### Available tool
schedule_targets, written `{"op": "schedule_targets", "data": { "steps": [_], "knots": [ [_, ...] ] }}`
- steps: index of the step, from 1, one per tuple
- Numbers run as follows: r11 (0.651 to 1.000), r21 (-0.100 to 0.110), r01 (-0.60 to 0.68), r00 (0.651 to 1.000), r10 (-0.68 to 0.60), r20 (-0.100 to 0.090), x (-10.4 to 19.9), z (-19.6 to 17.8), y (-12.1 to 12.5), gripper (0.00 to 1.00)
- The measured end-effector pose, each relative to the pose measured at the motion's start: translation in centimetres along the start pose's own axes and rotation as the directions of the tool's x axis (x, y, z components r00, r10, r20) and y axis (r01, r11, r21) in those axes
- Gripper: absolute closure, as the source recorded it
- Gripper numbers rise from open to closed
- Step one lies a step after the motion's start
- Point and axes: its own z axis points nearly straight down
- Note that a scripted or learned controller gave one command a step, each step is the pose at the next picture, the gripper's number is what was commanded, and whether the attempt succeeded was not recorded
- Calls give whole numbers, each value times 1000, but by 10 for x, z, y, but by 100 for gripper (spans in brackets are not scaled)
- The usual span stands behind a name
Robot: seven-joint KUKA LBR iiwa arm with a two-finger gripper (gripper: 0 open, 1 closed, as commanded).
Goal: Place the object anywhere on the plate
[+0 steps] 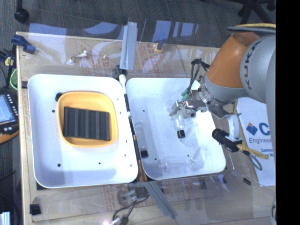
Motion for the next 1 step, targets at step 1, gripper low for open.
{"op": "schedule_targets", "data": {
  "steps": [1],
  "knots": [
    [992,0,123,992,-123,-1,120,-26,19,100]
  ]
}}
